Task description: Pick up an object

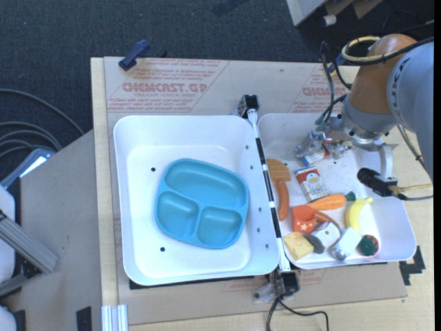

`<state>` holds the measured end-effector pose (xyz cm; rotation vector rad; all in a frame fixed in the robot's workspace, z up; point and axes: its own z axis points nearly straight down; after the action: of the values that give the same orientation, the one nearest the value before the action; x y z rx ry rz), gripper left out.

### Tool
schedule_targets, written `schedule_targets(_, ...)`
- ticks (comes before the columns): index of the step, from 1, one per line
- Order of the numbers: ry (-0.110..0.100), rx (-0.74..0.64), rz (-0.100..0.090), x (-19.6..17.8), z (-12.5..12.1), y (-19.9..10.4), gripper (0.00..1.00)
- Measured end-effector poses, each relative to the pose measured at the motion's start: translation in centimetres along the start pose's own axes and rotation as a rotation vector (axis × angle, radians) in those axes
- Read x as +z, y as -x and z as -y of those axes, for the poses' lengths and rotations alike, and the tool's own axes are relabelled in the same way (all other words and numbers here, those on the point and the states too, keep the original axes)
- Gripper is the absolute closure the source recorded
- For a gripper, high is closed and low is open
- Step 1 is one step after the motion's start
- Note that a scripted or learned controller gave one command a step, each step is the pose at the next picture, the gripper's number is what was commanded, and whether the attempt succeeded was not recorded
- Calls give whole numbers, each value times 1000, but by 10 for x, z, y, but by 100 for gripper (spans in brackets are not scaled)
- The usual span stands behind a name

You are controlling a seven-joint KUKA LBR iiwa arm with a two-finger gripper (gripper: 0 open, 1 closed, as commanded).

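Observation:
The right bin (pixel 402 221) holds several toy foods: a tan bread piece (pixel 278 169), an orange sausage (pixel 282 198), a red and white packet (pixel 312 183), a carrot (pixel 329 202), a yellow banana (pixel 355 212), a red block (pixel 303 220), a cheese wedge (pixel 298 245) and a round red fruit (pixel 368 244). My gripper (pixel 311 149) hangs over the far part of this bin, just above the packet and right of the bread. I see nothing held in it.
The left bin (pixel 125 185) carries a blue divided plate (pixel 201 203). A black divider strip (pixel 263 178) runs between the bins. A blue clip (pixel 133 54) lies on the cardboard behind them. The grey arm (pixel 386 88) and its cables cross the right bin's far corner.

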<state>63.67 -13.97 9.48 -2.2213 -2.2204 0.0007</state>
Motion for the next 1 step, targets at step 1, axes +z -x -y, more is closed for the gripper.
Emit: schedule_targets(1, 2, -1, 0, -125, 62, -38, 100)
